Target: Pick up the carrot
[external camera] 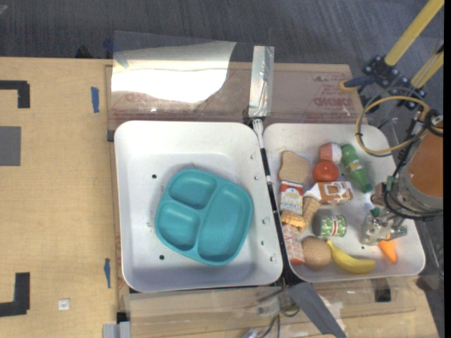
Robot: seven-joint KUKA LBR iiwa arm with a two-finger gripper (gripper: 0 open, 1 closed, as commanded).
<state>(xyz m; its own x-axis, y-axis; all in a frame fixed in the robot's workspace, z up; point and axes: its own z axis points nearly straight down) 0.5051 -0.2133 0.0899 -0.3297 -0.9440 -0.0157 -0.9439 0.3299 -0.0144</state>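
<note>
The small orange carrot [388,251] lies in the front right corner of the right bin [412,265], just right of the banana's tip. My gripper [379,229] hangs right above the carrot's upper left end, touching or nearly touching it. The carrot rests on the bin floor. The grey arm with its orange band [430,169] comes in from the right edge, over the bin's right wall.
The right bin also holds a banana [350,260], a potato [317,253], a green can [330,225], a tomato [325,171], a bread slice [294,167], a green bottle [356,167] and small cartons [335,192]. A teal divided plate [204,215] sits in the left bin [134,189].
</note>
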